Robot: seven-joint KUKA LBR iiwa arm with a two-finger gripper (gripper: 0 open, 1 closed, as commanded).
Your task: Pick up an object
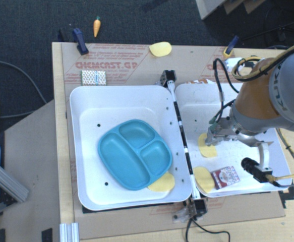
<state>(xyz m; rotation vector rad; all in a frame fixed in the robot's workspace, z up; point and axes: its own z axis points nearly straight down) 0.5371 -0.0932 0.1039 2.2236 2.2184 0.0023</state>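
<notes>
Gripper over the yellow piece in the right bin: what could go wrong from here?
1. The gripper is low over a flat yellow piece; the fingers may slide off it.
2. The piece lies near the right bin wall by the divider; a descent there could clip it.

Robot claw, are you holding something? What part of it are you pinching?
It cannot be told. The gripper sits low in the right bin, right over a yellow piece, but the view doesn't show anything between its tips.

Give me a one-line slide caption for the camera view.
Gripper lowered over a yellow piece in the right bin; blue divided plate in the left bin.
</notes>
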